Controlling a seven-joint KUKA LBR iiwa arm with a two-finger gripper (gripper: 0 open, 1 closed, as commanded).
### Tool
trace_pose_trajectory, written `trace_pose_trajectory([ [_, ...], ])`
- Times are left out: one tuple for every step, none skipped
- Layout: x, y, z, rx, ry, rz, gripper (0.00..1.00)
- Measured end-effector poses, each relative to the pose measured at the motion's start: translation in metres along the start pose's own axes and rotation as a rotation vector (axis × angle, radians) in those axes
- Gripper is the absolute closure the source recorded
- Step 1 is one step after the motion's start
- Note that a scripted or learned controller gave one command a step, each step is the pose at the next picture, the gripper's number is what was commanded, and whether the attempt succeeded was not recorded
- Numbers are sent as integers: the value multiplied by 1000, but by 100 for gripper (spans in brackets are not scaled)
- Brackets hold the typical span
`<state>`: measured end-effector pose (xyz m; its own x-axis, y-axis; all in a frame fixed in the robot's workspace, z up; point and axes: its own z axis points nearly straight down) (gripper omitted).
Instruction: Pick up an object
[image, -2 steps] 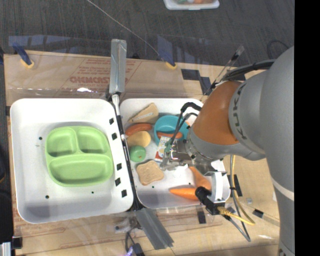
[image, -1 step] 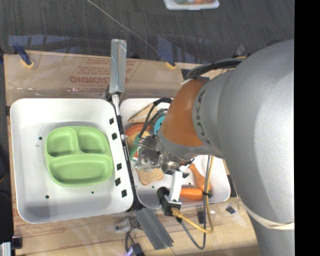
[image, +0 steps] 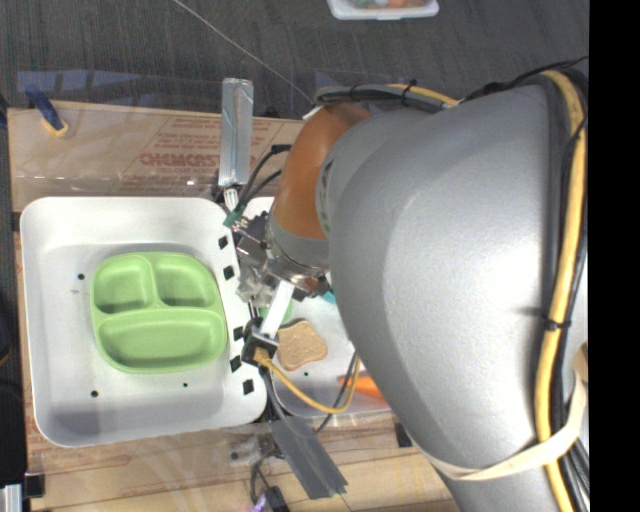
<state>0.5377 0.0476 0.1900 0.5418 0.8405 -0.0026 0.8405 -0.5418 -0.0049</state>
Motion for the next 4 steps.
trace_pose_trajectory([
  [-61,-35,0,1,0,7,100],
  [-42,-47,0,0,1,408,100],
  [-15,-64,0,0,1,697,100],
  [-53,-39,0,3,1,760,100],
])
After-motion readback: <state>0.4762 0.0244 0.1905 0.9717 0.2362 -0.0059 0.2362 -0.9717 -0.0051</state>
